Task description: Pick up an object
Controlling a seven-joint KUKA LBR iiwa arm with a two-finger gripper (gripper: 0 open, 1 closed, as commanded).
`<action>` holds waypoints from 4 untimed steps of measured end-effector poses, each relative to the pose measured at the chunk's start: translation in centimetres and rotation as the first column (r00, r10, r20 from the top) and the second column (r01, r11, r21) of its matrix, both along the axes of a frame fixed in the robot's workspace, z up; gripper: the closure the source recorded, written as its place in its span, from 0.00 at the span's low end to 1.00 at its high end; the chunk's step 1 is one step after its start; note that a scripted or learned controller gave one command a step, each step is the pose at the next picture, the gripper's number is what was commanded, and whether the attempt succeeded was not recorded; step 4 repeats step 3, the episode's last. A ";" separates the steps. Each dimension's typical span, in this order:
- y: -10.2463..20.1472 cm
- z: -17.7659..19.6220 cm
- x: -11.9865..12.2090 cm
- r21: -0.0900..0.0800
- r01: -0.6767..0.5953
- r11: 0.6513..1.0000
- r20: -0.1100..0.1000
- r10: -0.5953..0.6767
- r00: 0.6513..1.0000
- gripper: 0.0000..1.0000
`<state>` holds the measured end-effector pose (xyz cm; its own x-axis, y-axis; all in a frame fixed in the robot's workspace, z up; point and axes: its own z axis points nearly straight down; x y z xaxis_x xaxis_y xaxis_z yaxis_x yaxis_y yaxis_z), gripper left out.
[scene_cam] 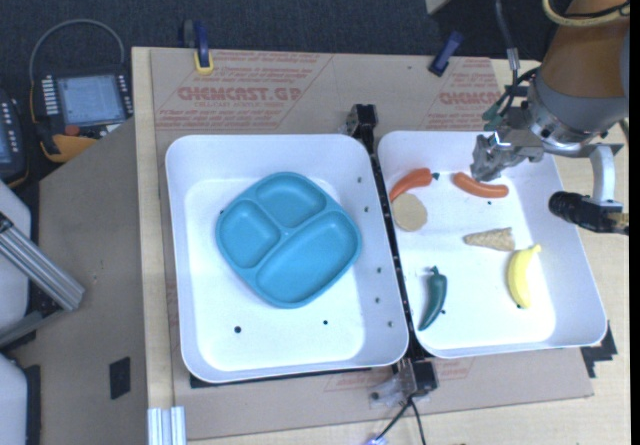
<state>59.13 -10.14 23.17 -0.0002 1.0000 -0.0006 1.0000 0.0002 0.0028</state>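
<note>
Hovering low over the far end of the right bin (570,323), gripper (487,165) just above the sausage (481,185); can't tell how it's set. Sitting in that bin: 5 other bits, namely a carrot (410,181), a round cracker (410,213), a wedge (489,239), a banana (520,276), a green pepper (434,297). Lying in the left bin (200,173): 1 blue divided plate (289,238).

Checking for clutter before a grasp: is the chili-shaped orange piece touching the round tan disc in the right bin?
Touching. In the camera view the orange piece's lower left end meets the tan disc's upper edge, with no white bin floor between them.
</note>
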 end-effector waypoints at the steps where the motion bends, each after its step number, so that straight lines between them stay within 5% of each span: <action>1: 5.5 -0.5 -0.5 0.004 -0.006 1.000 -0.005 0.006 1.000 1.00; 3: 15.2 -1.8 -5.0 0.002 -0.004 1.000 -0.007 0.004 1.000 1.00; 4: 15.2 -1.8 -5.0 0.002 -0.004 1.000 -0.007 0.004 1.000 1.00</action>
